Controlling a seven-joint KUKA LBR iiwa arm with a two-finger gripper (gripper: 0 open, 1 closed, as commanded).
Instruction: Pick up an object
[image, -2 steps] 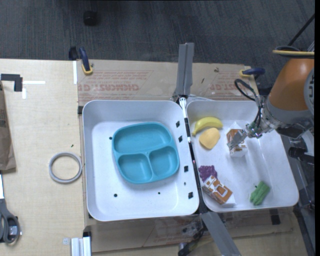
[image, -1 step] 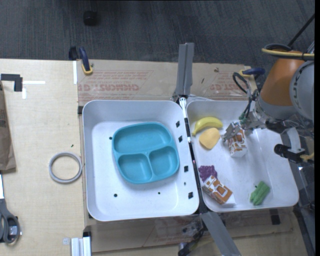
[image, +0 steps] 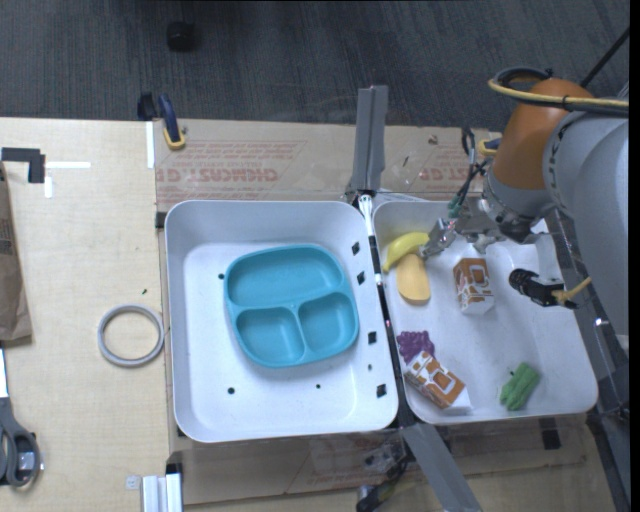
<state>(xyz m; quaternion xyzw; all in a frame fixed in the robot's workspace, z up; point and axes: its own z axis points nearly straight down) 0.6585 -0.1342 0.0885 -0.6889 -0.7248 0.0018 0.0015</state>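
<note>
Your jaws (image: 441, 238) sit low in the far part of the right bin (image: 560, 395), and whether they are spread or closed cannot be told from this slanted view; nothing can be seen between them. They hang just beside the right tip of the yellow banana (image: 403, 247), which lies against the bin's left wall. You cannot tell whether they touch it.

Directly below the banana, touching or nearly so, you have a tan oval piece (image: 415, 282). To its right stands a small orange-and-white carton (image: 474, 284), near the jaws but apart from them. Further toward the near edge of the same bin lies a purple grape cluster (image: 414, 345), and just below it a second orange-and-white carton (image: 438, 381), lying on its side. A green item (image: 519, 386) rests in the near right corner, well apart from the rest.

The left bin (image: 195, 330) holds a blue divided tray (image: 291, 304), flat and roughly centred.

On the desk (image: 80, 260), to the left of the bins, you will note a grey ring (image: 131, 334), and scissors (image: 18, 452) at the near left edge.

The arm (image: 560, 150) enters from the right, its orange band above the wrist.
</note>
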